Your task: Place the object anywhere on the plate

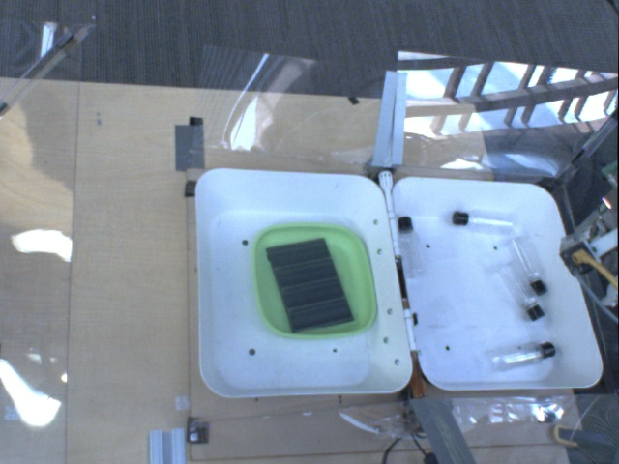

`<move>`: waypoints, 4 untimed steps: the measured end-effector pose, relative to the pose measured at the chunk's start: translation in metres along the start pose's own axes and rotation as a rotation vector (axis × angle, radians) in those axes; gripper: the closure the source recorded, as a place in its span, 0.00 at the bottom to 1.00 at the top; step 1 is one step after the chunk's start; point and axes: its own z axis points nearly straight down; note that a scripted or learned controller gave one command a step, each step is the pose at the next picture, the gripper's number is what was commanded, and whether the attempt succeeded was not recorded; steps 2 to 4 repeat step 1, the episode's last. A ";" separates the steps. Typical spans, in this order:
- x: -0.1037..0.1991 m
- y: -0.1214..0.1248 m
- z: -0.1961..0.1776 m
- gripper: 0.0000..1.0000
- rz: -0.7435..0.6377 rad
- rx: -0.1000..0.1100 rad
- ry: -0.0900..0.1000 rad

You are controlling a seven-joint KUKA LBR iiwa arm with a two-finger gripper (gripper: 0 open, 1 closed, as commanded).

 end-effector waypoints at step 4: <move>0.013 -0.027 0.004 0.00 0.038 0.003 -0.001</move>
